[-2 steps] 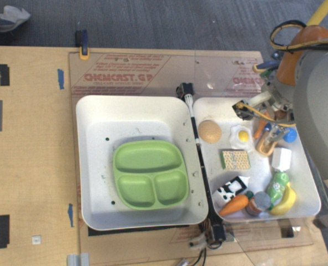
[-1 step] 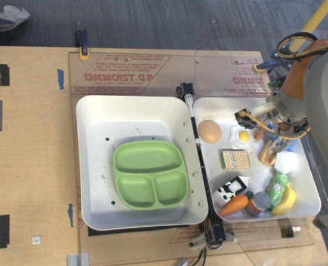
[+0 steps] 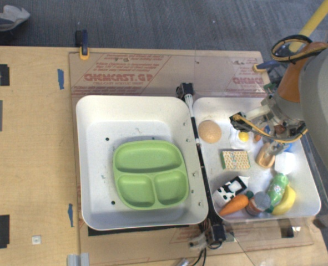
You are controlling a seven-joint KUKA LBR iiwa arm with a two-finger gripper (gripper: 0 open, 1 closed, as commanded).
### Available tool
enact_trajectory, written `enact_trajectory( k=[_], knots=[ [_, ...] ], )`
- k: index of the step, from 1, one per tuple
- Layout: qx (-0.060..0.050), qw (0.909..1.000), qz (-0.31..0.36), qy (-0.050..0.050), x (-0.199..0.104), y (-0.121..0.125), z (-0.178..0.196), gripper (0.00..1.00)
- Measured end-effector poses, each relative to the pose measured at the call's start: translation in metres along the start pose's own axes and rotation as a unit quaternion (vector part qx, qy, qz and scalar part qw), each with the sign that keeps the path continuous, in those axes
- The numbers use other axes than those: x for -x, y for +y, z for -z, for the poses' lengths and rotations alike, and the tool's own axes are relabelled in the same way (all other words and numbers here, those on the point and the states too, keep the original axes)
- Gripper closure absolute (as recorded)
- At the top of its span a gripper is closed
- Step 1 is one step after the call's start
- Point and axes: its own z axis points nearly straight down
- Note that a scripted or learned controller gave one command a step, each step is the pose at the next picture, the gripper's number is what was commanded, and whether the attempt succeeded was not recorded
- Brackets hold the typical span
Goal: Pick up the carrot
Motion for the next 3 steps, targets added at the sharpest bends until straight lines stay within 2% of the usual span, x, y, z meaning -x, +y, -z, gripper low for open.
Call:
enact_trajectory(
  k=[1, 2, 3],
  knots=[
    [0.001, 0.9995, 0.03, 0.003, 0.011, -0.017, 0.001, 0.0],
    [-0.003, 1.0, -0.001, -0.004, -0.013, -0.004, -0.001, 0.0],
    [-0.002, 1.0, 0.002, -0.001, -0.015, -0.004, 0.012, 1.0]
  ],
)
